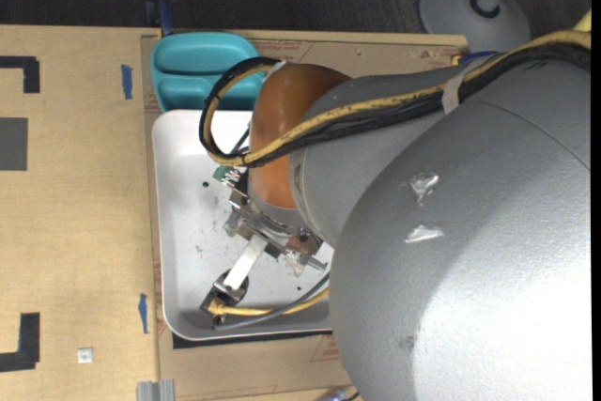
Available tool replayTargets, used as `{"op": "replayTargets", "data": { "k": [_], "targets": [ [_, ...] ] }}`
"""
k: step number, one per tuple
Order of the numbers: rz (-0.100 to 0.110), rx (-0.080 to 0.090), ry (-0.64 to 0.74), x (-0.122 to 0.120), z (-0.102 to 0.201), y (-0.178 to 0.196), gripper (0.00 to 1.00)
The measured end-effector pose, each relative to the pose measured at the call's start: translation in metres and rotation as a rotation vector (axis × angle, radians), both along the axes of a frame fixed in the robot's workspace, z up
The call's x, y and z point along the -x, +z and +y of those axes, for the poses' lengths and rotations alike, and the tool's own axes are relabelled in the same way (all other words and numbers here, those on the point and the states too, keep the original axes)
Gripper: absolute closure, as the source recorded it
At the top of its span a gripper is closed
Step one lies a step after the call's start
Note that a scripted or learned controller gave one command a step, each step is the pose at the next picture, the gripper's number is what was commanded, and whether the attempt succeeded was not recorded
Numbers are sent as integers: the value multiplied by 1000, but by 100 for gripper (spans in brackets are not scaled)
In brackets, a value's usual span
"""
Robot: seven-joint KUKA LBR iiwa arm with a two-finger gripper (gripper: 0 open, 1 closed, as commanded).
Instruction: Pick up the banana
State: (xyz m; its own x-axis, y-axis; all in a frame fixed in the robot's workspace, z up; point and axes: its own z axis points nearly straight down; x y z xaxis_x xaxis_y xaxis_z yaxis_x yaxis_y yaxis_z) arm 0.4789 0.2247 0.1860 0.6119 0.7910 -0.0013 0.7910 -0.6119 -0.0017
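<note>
The tool (254, 228) sits low in the white bin (178, 202), apart or together cannot be told; the banana probably lies hidden beneath the arm (451, 230), so a misjudged grasp could close on nothing

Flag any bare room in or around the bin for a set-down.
Free: the floor of the white bin along its left wall, between that wall and the hand; also the cardboard bench left of the bin. Crowded: the bin's middle and right, covered by the arm and cable loop; a teal object sits at its far edge.
</note>
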Motion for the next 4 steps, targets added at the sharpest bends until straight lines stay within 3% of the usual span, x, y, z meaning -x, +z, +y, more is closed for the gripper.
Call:
{"op": "replayTargets", "data": {
  "k": [1, 2, 3, 4],
  "targets": [
    [-3, -2, 101, -1, 0, -100, 0],
    [-6, -5, 102, -2, 2, -89, 100],
    [-9, -7, 29, -3, 2, -97, 100],
    [-6, -3, 27, -2, 1, -99, 0]
  ]
}}
